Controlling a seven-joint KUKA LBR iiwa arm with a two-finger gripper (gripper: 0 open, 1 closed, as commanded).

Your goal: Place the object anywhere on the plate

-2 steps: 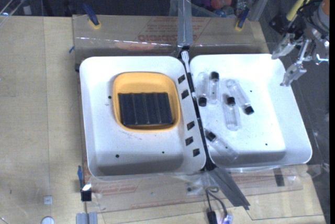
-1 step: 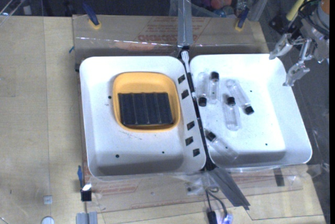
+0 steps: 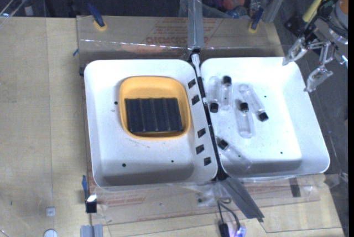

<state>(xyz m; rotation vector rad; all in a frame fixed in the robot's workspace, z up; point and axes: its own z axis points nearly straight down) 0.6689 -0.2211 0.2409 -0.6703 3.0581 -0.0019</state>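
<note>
Left bin [image 3: 105,119] has the yellow plate [image 3: 154,85] with a dark ribbed insert [image 3: 154,116] sitting on it. Right bin [image 3: 287,136] has the clear vials [image 3: 243,111] with black caps scattered around the middle, maybe five, hard to count. The gripper [image 3: 310,67] hangs over that bin's far right corner, fingers spread, nothing between them.

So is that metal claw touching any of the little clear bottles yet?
Apart. The camera view shows the gripper up by the right bin's far right corner, with bare white floor between it and the nearest vial.
</note>
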